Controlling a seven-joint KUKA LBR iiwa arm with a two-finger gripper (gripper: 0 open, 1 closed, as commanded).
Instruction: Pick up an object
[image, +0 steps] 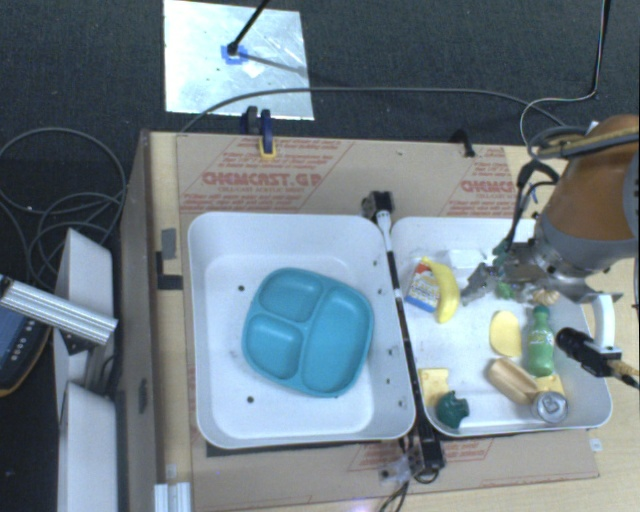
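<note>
Dark carpet surrounds your counter (300, 165); your pincer (483, 279), grip state unclear, hovers beside the banana (446, 290), probably light, smooth, slightly slippery, best grasped mid-curve.

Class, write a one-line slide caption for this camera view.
Arm over right bin of small items; blue tray in left bin.

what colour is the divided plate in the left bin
Light blue; the compartmented plastic plate shows clearly in the camera view from above.
</note>
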